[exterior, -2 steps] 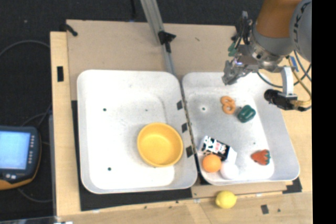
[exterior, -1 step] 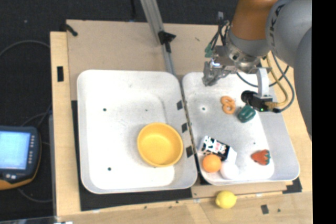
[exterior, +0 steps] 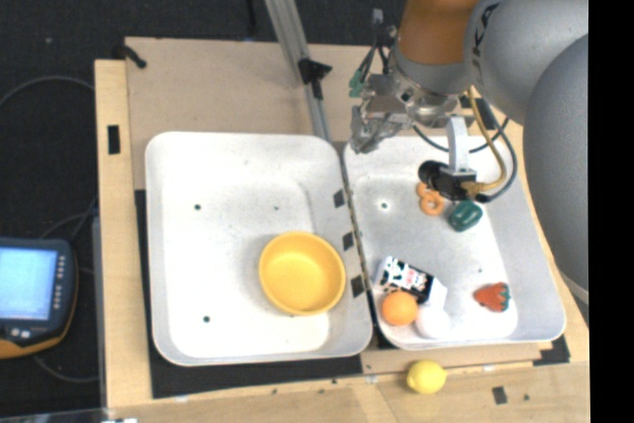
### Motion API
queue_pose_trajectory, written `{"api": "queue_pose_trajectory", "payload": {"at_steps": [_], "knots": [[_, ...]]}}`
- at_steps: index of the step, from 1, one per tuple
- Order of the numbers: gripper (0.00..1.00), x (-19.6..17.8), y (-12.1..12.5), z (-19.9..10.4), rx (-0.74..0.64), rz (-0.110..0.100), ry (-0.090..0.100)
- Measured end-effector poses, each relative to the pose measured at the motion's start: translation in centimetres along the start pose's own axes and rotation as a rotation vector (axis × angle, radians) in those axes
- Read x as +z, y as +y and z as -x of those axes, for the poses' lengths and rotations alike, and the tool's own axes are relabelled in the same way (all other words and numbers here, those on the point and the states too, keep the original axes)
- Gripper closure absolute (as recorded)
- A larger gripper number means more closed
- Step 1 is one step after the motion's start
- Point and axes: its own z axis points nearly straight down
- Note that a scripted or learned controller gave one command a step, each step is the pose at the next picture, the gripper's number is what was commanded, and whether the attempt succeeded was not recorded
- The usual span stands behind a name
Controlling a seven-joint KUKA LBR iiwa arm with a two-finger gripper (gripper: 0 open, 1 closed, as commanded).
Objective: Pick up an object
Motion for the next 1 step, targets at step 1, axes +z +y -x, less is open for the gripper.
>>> {"api": "queue_pose_trajectory", "payload": {"at_steps": [1], "knots": [[1.0, 0.76, 1.86, -4.86, 0.005, -0.002, -0.002]]}}
